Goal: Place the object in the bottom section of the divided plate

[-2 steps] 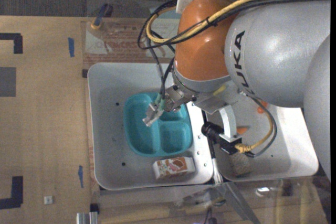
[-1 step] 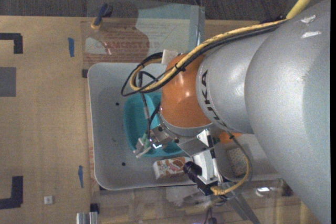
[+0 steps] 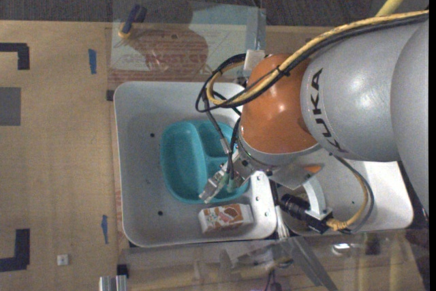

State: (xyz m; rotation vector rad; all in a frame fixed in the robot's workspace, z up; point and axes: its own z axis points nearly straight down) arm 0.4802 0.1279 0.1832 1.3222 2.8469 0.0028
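Pincer [image 3: 216, 186] over the teal divided plate [image 3: 187, 161]

A small printed carton [image 3: 226, 217] lies in the left bin [image 3: 133, 146], just below the plate; pincer state: cannot tell. Likely light, stiff, slightly crushable (grip across its flat sides).

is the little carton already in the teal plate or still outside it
Outside. The carton lies on its side on the bin floor, beside the teal plate.

The light wooden table [image 3: 54, 167] carries a shallow white plastic bin [image 3: 136, 167] just beside and under the tool [image 3: 216, 185].
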